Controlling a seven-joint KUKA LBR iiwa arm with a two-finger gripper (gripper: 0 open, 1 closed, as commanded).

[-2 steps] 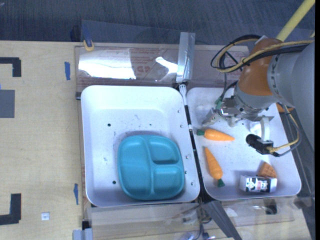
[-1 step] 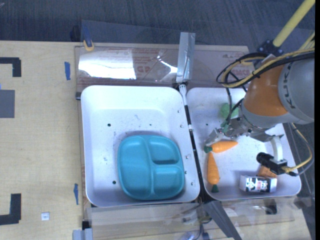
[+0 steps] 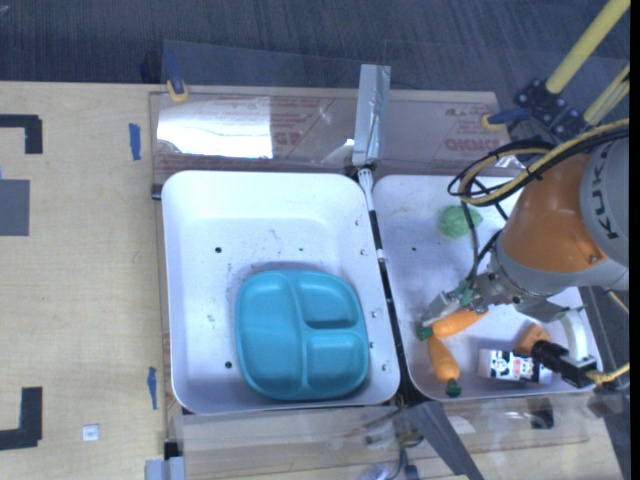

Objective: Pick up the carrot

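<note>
You have the grey arm (image 3: 570,218) entering from 3 o'clock over the right bin (image 3: 410,218); the left bin (image 3: 190,218) holds a smooth, rounded, teal compartment tray (image 3: 300,333); the gripper (image 3: 462,306) pinches one orange carrot (image 3: 458,323) between its fingers; a second tapered carrot (image 3: 444,360) lies just beside, at 6 o'clock.

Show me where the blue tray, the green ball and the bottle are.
blue tray (image 3: 268,340): camera view, floor of its large left compartment.
green ball (image 3: 457,221): camera view, middle of the ball.
bottle (image 3: 512,366): camera view, its black-and-white label.
</note>
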